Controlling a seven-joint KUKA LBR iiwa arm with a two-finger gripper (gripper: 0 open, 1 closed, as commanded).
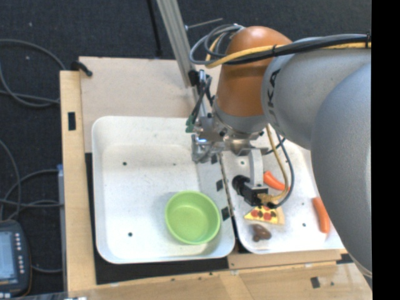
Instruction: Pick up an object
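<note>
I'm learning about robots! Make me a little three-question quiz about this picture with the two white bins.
1. True or false: the green bowl sits in the left bin.
2. Which toy lies nearest the pizza slice? A) the brown lump B) the green bowl C) the orange carrot by the right bin's edge
3. Fill in: the big rounded part of the arm above the bins is coloured ______.

Key: 1 true. 2 A, it lies just below the slice. 3 orange.
</note>
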